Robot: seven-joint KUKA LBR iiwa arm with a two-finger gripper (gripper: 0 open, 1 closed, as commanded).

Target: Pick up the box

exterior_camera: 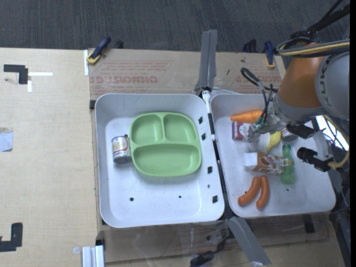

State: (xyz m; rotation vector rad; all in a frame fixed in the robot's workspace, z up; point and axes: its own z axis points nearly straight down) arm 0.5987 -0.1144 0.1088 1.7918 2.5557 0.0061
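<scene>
The left shallow white bin (105,166) holds a pale green divided plastic plate (166,144) with a small silver tin can (120,149) lying just beside its left rim. The right shallow white bin (311,202) is crowded: an orange toy carrot (246,116), a yellow banana-like piece (273,139), a green plastic bottle (287,168), two orange-red toy sausages (255,191), a crinkled snack packet (271,163) and the small white box (250,159). The box sits near the bin's middle, just left of the packet; it looks roughly square, so its long axis is unclear. Bare floor lies left of it. The claw (261,130) hangs above it by the carrot; whether it is spread I cannot tell.
</scene>
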